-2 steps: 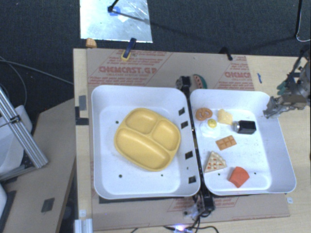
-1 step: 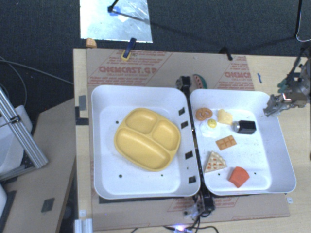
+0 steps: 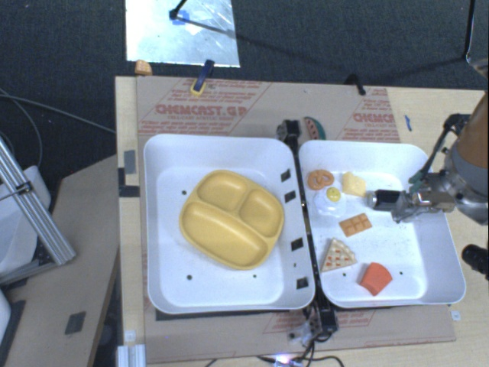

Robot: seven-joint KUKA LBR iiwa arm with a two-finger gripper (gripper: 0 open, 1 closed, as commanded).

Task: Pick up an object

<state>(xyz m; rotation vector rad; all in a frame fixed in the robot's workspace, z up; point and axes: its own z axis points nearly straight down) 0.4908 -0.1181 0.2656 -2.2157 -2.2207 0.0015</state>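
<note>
The right bin [image 3: 439,281] holds several toy foods. A pretzel [image 3: 320,179], a pale yellow cheese piece [image 3: 353,183] and a fried egg [image 3: 332,196] lie near its far left corner. A brown cracker [image 3: 355,224] sits mid-bin, with a pizza slice [image 3: 337,255] and an orange-red block [image 3: 375,278] nearer the front. My gripper [image 3: 403,209] hangs over the right half of this bin, to the right of the cracker and above the block. Nothing shows in its grasp.
The left bin [image 3: 164,281] holds a yellow divided plate [image 3: 231,218]. A black divider with clips [image 3: 299,220] runs between the bins. The grey arm [image 3: 467,176] comes in from the right edge. Cardboard [image 3: 229,109] lies under both bins.
</note>
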